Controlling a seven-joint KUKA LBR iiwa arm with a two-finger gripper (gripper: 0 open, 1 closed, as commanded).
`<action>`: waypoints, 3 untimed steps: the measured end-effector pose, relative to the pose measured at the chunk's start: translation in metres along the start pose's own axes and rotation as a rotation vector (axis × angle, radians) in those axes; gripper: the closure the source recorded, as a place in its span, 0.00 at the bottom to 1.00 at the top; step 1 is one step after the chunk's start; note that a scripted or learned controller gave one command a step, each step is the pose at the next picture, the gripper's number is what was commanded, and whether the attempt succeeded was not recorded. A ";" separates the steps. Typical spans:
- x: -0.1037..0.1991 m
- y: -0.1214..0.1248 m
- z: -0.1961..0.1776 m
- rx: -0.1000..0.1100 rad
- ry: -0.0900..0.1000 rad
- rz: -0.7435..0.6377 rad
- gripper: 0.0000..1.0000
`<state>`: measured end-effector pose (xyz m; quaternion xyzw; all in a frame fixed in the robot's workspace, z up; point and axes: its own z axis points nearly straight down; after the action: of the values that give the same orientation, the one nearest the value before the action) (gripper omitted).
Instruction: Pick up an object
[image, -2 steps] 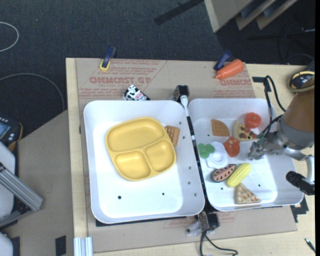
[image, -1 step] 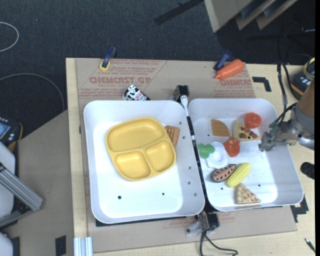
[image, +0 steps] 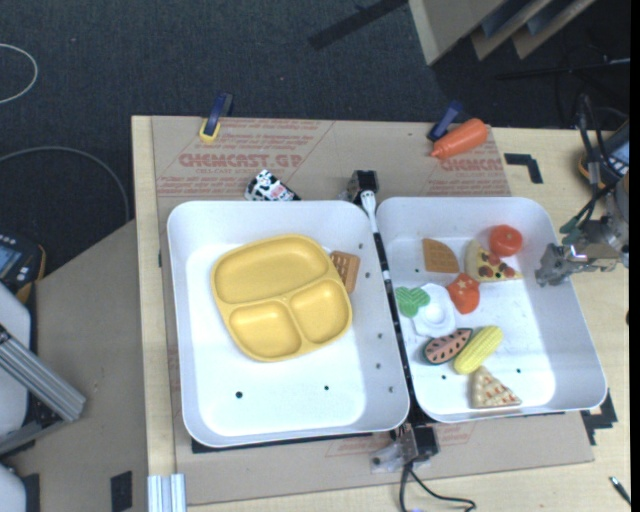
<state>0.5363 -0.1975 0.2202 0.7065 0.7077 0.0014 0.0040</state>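
Note:
The right bin (image: 570, 350) holds several toy foods: a red tomato (image: 506, 240), a pizza slice (image: 487, 266), a brown toast piece (image: 439, 256), a small red pepper (image: 463, 293), a green leafy piece (image: 409, 299), a white egg (image: 435, 316), a dark grilled piece (image: 446, 347), a yellow corn cob (image: 478, 348) and a tan wedge (image: 492, 389). My gripper (image: 553, 268) hangs over the right bin's right rim, right of the tomato and pizza slice. I see nothing held in it.
The left bin (image: 190, 300) holds a yellow divided plate (image: 282, 296) with a waffle piece (image: 345, 268) at its right edge. On the bench behind the bins lie an orange carrot (image: 460, 138), a black-and-white toy (image: 268, 187) and a blue-yellow clamp (image: 213, 117).

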 end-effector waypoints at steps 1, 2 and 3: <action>0.055 0.000 -0.010 0.006 0.006 -0.005 1.00; 0.107 -0.017 -0.014 0.010 0.006 -0.004 1.00; 0.153 -0.020 -0.017 0.010 0.007 -0.005 1.00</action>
<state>0.5159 -0.0444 0.2364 0.7049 0.7093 0.0004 -0.0018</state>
